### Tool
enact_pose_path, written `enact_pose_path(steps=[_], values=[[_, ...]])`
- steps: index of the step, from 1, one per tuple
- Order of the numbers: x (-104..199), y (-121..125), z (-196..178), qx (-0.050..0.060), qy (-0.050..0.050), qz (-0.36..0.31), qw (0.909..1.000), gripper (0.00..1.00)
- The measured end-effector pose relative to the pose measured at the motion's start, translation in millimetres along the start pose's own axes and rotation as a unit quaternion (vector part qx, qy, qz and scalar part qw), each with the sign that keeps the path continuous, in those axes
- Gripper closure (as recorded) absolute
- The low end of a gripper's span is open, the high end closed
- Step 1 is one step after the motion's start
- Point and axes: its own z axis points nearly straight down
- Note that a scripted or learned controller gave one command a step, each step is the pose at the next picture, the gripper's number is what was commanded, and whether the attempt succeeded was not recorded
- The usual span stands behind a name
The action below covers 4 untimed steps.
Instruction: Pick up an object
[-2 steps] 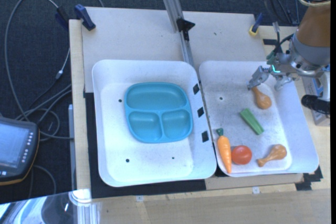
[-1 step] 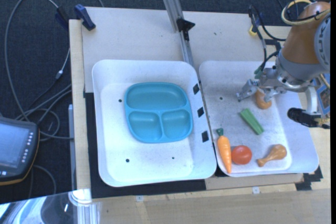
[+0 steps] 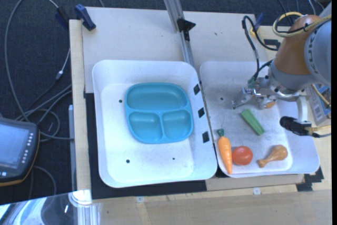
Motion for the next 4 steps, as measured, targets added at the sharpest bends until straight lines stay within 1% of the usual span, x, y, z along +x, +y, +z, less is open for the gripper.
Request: enact_pose_path(steps=[1, 2, 3, 4], values=[[0, 2, -14, -0.004, 0.000, 0.000, 1.0000, 1.00], [9, 2, -62, -0.006, -0.001, -0.001, 1.0000, 1.00], [16, -4, -120, -0.007, -0.002, -0.001, 1.0000, 1.00], [16, -2, -154, -0.006, -0.001, -0.001, 1.0000, 1.00]])
